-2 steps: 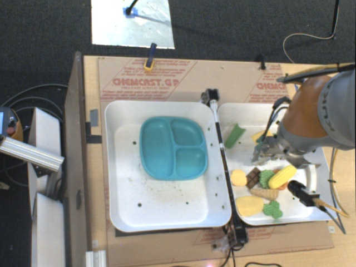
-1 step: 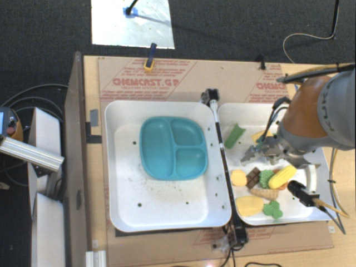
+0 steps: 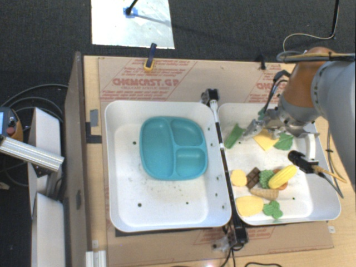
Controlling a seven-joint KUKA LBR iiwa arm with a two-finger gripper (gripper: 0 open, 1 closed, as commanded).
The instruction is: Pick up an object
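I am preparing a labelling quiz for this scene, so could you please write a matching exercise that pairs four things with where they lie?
Things:
1. teal divided plate
2. corn cob
3. yellow cheese slice
4. yellow clip

Places:
a. right bin, far half
b. on the cardboard behind the bins
c. left bin
d. right bin, about midway, right of the brown piece

Pairs: 1-c, 2-d, 3-a, 4-b.
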